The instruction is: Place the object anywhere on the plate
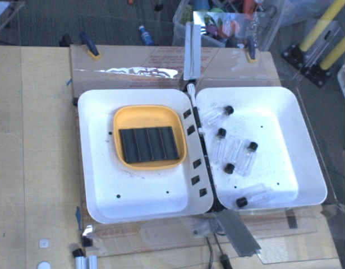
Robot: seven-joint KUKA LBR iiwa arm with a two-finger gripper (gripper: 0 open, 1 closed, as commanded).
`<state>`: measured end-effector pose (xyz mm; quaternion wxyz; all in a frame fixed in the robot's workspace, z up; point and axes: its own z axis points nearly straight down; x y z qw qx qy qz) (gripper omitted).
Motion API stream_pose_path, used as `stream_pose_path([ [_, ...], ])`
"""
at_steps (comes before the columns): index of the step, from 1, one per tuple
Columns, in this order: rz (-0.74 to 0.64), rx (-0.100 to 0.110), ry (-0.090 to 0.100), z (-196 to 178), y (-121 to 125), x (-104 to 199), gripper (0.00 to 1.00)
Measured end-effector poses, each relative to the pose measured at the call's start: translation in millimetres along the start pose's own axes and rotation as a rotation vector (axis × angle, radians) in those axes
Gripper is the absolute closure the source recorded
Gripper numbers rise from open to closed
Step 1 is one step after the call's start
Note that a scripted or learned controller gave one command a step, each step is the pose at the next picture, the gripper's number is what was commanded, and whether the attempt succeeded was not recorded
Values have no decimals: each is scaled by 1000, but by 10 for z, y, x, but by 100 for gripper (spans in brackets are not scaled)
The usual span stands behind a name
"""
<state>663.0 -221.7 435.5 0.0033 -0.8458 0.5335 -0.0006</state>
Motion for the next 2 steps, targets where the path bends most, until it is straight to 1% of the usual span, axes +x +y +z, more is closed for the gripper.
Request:
stream_pose_path([
  [1, -430, -4, -3, 367, -88, -78, 100],
  [2, -483, -1, 1, 3, -61, -8, 100],
])
